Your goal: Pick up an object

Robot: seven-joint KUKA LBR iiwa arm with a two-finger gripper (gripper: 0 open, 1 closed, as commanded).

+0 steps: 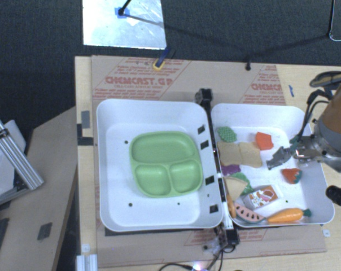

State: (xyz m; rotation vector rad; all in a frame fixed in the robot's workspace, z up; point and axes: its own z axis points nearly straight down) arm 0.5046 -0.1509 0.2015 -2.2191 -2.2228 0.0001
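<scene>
While the arm reaches in from the right over the right-hand bin, the entries run as follows.

Gripper [279, 157]: dark, low over the bin floor's right half; whether it is open or closed cannot be told, and nothing shows in its grasp.
Likely purpose of pose: judged to be lining up on a nearby piece, the pick not yet made.
Strawberry [291, 175]: red with a green cap, just beside the gripper on its lower right; probably the nearest candidate.
Orange block [264, 140]: near the gripper, above and to its left, lying free.
Tan slices [242, 153]: flat on the floor, left of the gripper; flatness may make them hard to pinch.
Green leaf piece [226, 134]: upper left corner area, well apart from the gripper.
Carrot [284, 214]: lies along the near wall, close against it.
Watermelon slice [248, 214]: beside the carrot, to its left.
Small carton [261, 197]: just above both.
Right bin [317, 205]: holds all loose goods, so picking happens here.
Left bin [111, 168]: holds a green divided plate [164, 164], centred, presumably a drop site.
</scene>
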